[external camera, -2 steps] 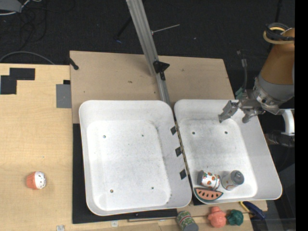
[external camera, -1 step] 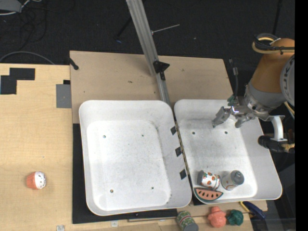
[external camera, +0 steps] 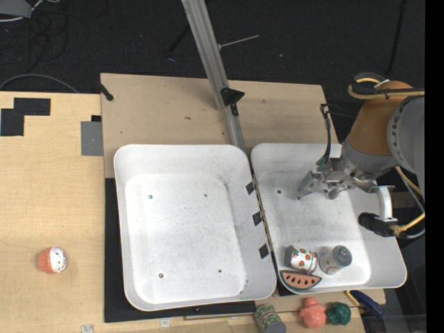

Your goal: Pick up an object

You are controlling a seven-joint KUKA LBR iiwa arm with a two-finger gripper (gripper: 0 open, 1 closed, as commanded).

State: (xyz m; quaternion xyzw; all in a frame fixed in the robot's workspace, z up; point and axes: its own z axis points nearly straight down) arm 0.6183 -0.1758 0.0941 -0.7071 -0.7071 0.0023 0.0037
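Approach is the step in hand: gripper, fingers spread and empty, hangs over the right bin, needing descent toward the small cup.

We see our arm reaching in from the right, its grey body and orange band bent downward at the wrist. Our gripper hangs low, its metal fingers pointing left and slightly down, splayed apart with nothing visible between them.
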